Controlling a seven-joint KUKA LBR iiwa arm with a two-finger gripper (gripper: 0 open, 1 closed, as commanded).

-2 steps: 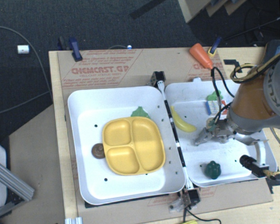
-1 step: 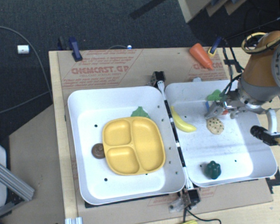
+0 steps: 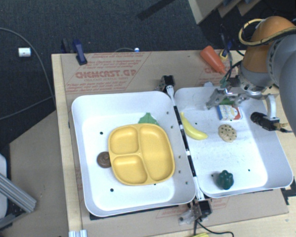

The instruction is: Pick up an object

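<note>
Tan cardboard-topped bench [image 3: 111,73] on dark carpet. Left white bin [image 3: 86,158]: yellow three-compartment plastic plate [image 3: 140,154], brown round disc [image 3: 103,159] at its left edge, green leaf-shaped piece [image 3: 148,119] behind. Right white bin [image 3: 269,168]: yellow banana [image 3: 192,129], round speckled cookie [image 3: 227,132], dark green pepper [image 3: 224,180], small printed packet [image 3: 229,111]. Gripper [image 3: 227,97] over the packet, finger state unclear.

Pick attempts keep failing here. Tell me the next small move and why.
Probably lower the gripper straight down onto the small carton at the back of the right bin. It hangs just above that carton, while the cookie and banana lie farther off.
</note>
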